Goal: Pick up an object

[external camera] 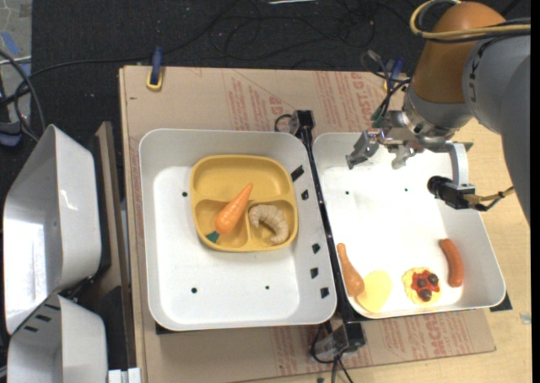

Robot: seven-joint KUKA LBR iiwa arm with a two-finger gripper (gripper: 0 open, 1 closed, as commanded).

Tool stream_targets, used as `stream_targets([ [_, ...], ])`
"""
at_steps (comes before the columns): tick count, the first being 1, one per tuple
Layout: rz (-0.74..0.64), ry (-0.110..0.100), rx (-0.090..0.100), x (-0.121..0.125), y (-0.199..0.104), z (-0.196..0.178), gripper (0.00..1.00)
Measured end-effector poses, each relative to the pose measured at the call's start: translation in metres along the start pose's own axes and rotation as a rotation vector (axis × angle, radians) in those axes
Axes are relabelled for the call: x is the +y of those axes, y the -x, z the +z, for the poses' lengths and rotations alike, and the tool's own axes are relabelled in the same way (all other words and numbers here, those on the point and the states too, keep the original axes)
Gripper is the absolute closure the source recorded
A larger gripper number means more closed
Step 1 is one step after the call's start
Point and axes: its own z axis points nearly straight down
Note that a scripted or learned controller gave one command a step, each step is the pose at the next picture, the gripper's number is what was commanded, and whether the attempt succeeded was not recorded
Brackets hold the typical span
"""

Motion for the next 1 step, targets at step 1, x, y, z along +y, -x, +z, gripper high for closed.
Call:
stream_targets([
  [1,-0.001,0.001,-0.001,0.0027,-0.0038,0.0426,0.00],
])
